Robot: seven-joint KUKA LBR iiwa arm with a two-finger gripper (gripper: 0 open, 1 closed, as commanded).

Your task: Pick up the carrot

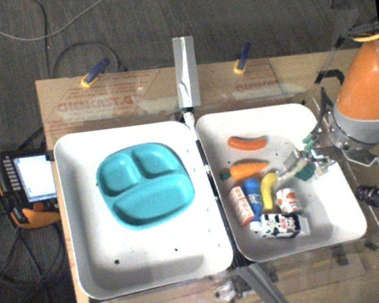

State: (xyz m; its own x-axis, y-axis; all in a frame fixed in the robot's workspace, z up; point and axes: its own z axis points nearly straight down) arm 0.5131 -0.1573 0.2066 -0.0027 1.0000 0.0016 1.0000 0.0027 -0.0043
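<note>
Near the middle of the right bin, carrot, stubby orange body lying sideways with a green tip at its left end, yellow banana just below it, pincer close on its right, fingers spread, pinching nothing.

Both white bins appear as smooth, slightly glossy plastic. The turquoise divided plate is seen as smooth plastic with a soft sheen. The carrot looks smooth and matt. The bench top is noted as matt brown board.
</note>
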